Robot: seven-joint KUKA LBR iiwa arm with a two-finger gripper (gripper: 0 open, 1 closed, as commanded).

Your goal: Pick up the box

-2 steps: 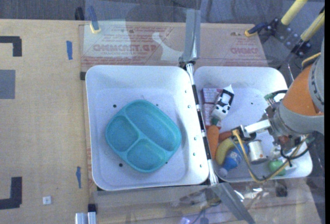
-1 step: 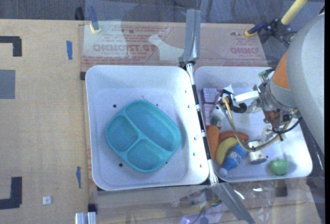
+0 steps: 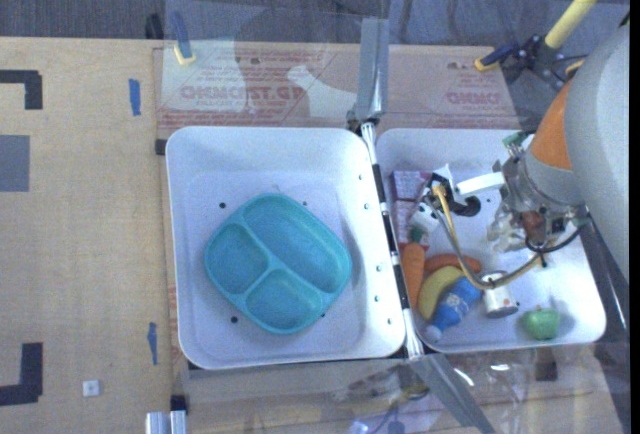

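Camera view: arm over right bin (image 3: 590, 307), gripper (image 3: 520, 222) low among clutter, can't tell what state it's in or if it has anything. Box (image 3: 407, 197) looks like the purple pack at the bin's left wall, near carrot (image 3: 414, 267) and banana (image 3: 440, 284). Judged approach step; next needs shifting left onto box. Wrist hides the tool tip

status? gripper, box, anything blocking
Gripper low in right bin, fingers unclear. Box at bin's left wall, not held. Carrot, banana crowd below it; cable alongside.
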